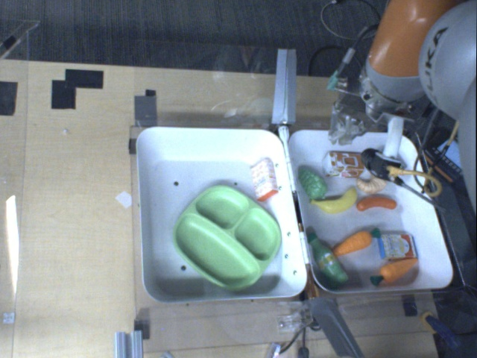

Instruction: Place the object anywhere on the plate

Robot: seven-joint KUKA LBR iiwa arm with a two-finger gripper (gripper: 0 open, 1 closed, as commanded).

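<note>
Two bins on the table (74,200) – left bin (149,215) has the green plate (227,235) w/ a small packet (263,179) just beside it at the far rim. Right bin (440,267) is crowded: banana (335,201), carrot (352,242), juice box (396,246), sausage (376,203). End effector (347,129) hangs over that bin's far edge near a snack pack (345,163) – can't tell its state, nothing seen held. Probably lining up a pick; clutter sits close together.

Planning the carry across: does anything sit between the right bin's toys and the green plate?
The raised walls where the two bins meet lie between them. A small carton lies just beyond the green plate, at its far right.
</note>
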